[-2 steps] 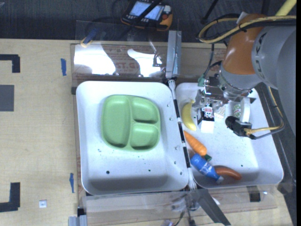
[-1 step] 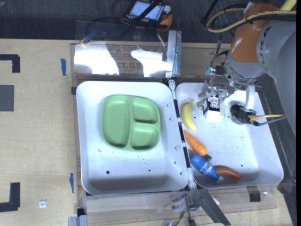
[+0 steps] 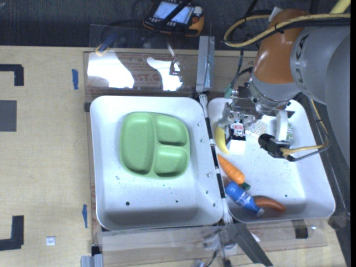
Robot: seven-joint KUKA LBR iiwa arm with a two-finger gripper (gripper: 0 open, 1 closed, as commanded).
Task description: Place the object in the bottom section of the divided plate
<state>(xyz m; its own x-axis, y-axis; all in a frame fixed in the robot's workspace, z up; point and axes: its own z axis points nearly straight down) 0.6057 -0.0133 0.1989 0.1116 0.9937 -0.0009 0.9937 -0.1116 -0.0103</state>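
The gripper (image 3: 238, 131) hangs low over the far left of the right bin (image 3: 311, 196), its fingers too hidden to judge. A yellow banana (image 3: 221, 139) lies just left of it, touching or nearly so. Nearer along that bin's left side lie a carrot (image 3: 232, 170), a blue bottle (image 3: 242, 196) and a red-orange sausage (image 3: 269, 204). The left bin (image 3: 111, 199) holds the green divided plate (image 3: 154, 144).
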